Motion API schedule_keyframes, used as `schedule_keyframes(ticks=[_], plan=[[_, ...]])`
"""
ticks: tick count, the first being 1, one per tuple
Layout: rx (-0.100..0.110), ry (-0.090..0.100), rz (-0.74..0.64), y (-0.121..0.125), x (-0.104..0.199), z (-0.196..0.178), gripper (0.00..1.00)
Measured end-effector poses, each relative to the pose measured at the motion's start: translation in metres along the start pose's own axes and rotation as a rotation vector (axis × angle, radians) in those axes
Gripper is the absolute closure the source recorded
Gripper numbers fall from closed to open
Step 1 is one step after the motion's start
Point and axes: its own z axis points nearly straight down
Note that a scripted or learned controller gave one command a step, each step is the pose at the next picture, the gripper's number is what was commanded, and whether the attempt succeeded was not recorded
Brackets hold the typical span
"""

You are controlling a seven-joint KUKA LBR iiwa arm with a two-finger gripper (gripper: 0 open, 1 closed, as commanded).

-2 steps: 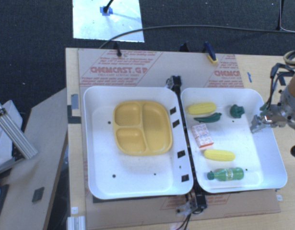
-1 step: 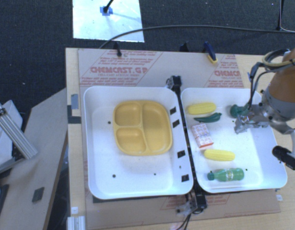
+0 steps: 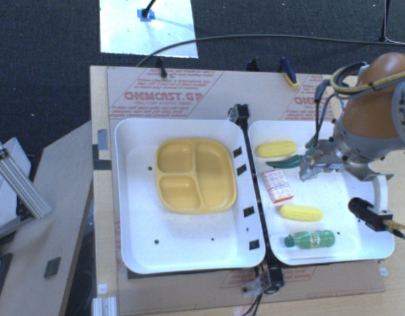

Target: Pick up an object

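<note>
The right bin (image 3: 370, 242) holds a yellow corn cob (image 3: 276, 149) at its back, a small red and white box (image 3: 277, 185) in the middle, a second corn cob (image 3: 301, 212) below it and a green bottle (image 3: 311, 239) lying on its side near the front. A thin green object (image 3: 289, 162) lies just under the back corn cob. My gripper (image 3: 311, 168) hangs over the right bin's back half, right beside the green object's right end and up and to the right of the box. Nothing shows between its fingers.
The left bin (image 3: 136, 242) carries a yellow divided plate (image 3: 194, 175) at its centre. A black divider with clips (image 3: 249, 189) runs between the two bins. The grey and orange arm (image 3: 380, 104) covers the right bin's back right corner.
</note>
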Motion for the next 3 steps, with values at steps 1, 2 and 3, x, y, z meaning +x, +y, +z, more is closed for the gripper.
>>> schedule_keyframes(ticks=[1, 2, 3], plan=[[0.002, 0.0, 0.001, 0.002, 0.051, 0.002, 1.0], [0.002, 0.001, 0.0, -0.01, 0.111, -0.009, 1.0], [0.003, 0.0, 0.001, -0.015, 0.162, 0.0, 1.0]])
